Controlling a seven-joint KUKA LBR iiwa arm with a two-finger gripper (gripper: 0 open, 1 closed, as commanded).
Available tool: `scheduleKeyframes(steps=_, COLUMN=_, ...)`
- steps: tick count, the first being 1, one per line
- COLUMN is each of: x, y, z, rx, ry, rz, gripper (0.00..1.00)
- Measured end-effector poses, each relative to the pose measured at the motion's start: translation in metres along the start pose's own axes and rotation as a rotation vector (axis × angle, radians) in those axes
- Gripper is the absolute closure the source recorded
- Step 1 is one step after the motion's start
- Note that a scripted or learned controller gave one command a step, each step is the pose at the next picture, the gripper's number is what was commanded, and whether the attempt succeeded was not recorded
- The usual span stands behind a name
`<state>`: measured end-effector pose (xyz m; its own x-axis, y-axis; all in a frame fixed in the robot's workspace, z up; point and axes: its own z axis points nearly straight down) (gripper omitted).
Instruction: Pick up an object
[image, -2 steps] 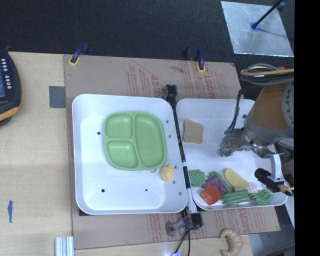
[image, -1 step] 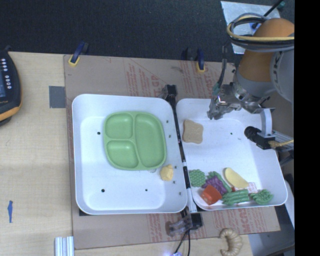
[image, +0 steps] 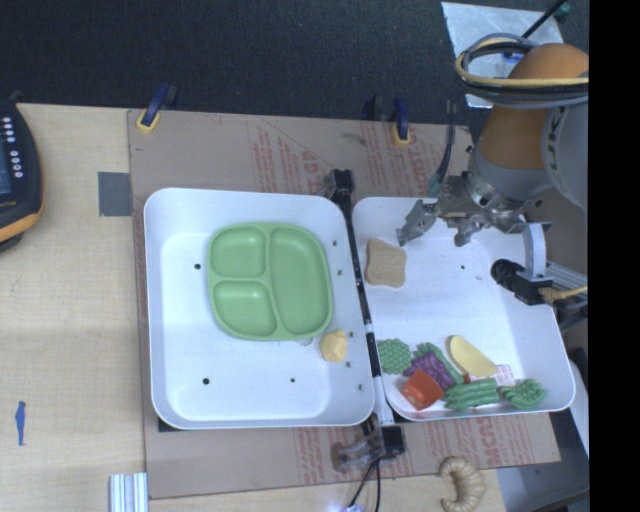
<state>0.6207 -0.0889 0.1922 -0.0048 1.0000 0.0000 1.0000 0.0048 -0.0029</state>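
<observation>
**Operator:** Bench condition?

**Arm:** Wooden bench top (image: 70, 330) carries a cardboard sheet (image: 260, 150) with two white bins side by side. My claw (image: 440, 226) hangs over the far end of the right bin (image: 450, 290), fingers spread apart with nothing between them.

**Operator:** Nearest pick candidate?

**Arm:** Tan bread-slice toy (image: 385, 263), lying flat on the bin floor, just beside my claw on the side toward the left bin and slightly nearer the camera. No contact between us.

**Operator:** Other items in that bin?

**Arm:** Clustered at the end well away from my claw: a green knobbly piece (image: 393, 354), a purple piece (image: 434, 360), a red piece (image: 422, 390), a yellow wedge (image: 470, 356), and green bean-like pieces (image: 495, 392). They lie touching one another.

**Operator:** Left bin?

**Arm:** Left bin (image: 180, 390) holds a green three-compartment plate (image: 270, 281) and a small yellow lump (image: 334, 346) just beside the plate's near corner, both well apart from my claw.
</observation>
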Motion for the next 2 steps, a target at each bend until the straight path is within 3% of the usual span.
scheduleKeyframes(steps=1, x=-0.053, y=-0.127, z=0.082, rx=0.017, ry=0.004, rz=0.008, gripper=0.0)
scheduleKeyframes(steps=2, x=-0.006, y=-0.092, z=0.102, rx=-0.001, ry=0.0, rz=-0.005, gripper=0.0)
